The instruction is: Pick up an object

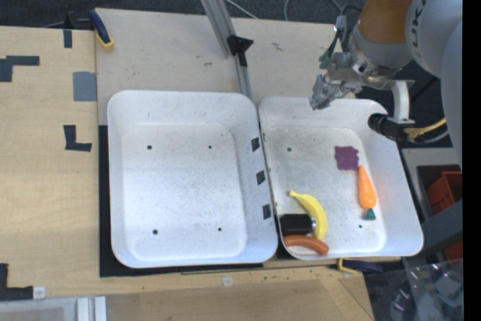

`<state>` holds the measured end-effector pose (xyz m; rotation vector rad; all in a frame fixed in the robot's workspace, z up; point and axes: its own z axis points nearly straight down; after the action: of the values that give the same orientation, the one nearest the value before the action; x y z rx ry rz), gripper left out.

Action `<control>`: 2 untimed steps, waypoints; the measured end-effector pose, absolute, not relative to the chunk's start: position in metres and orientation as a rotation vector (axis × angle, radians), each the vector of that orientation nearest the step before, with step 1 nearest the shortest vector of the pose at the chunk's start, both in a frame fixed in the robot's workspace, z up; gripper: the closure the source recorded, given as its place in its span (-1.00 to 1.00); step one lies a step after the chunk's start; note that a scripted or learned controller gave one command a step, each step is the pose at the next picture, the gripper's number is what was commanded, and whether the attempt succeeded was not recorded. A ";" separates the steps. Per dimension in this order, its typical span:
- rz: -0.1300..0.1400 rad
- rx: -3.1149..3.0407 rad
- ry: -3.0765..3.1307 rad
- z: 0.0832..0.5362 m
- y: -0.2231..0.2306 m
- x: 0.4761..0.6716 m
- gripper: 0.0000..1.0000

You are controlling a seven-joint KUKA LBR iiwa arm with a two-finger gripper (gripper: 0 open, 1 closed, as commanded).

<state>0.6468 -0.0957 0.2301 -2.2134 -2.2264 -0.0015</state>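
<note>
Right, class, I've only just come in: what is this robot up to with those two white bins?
A grey KUKA arm reaches in from the right, and its gripper sits above the far rim of the right bin, with nothing seen between its fingers. The things to pick all lie in that bin: a purple piece, a carrot, a banana, a black block and a sausage near the front edge. The left bin sits alongside. No pick has happened yet.

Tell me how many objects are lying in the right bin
5: purple piece mid-bin, carrot right of it, banana near the front, black block beside the banana, sausage at the front rim.
</note>
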 end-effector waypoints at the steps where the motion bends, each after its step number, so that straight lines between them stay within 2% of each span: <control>1: 0.002 -2.213 -2.225 0.220 -0.048 0.634 1.00; 2: 0.001 -2.213 -2.226 0.226 -0.004 0.625 1.00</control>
<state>0.6251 -0.0038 0.2256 -2.2126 -2.2257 0.0011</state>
